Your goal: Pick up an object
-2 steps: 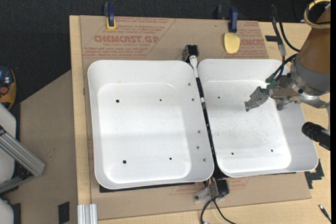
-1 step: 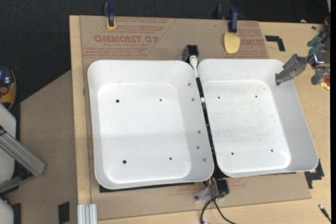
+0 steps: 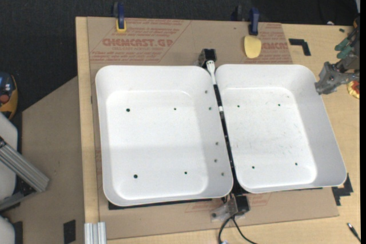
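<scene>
We look down on two shallow white bins side by side, the left bin [image 3: 157,134] and the right bin [image 3: 277,128], on a brown board [image 3: 171,37]. At three o'clock, the gripper [image 3: 331,78] sits just beyond the right bin's upper corner. We cannot tell its grasp, nor spot any object to pick.

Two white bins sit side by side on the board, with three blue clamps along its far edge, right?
Not quite. The camera view shows two blue clamps on the board's far edge, one at the left and one further right. The two white bins do sit side by side.
</scene>
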Motion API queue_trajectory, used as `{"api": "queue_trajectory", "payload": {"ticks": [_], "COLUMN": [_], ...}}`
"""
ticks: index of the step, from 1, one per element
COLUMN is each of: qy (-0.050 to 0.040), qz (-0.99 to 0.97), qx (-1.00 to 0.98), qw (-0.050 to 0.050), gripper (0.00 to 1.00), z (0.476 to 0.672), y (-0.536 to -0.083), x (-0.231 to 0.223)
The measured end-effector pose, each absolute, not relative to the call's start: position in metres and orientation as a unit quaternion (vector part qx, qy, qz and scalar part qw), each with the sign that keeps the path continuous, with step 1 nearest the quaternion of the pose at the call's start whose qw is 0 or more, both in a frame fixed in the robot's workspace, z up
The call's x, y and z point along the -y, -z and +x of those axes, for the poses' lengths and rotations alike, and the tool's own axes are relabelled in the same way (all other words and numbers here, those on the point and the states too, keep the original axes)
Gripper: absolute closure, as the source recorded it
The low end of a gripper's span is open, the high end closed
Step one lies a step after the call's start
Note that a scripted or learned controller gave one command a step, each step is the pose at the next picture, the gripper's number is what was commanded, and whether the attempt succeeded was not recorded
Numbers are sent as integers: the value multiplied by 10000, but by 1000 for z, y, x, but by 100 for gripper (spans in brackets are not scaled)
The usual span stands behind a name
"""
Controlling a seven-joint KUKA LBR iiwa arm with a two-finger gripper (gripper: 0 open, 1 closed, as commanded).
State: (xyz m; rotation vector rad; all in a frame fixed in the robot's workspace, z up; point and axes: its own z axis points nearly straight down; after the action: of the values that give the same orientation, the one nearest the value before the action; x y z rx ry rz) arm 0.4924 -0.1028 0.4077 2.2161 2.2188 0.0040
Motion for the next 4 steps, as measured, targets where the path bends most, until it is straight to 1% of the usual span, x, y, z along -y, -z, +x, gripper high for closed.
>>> {"api": "queue_trajectory", "payload": {"ticks": [1, 2, 3, 4], "qy": [29, -87, 50, -12], "qz": [7056, 7035, 7065, 7064], "qx": [-7086, -7106, -7077, -7078], "qw": [-49, 66, -48, 7], "gripper": [100, 100, 100, 100], "z": [523, 512, 554, 530], "y": [-304, -464, -318, -350], "x": [59, -7, -29, -38]}}
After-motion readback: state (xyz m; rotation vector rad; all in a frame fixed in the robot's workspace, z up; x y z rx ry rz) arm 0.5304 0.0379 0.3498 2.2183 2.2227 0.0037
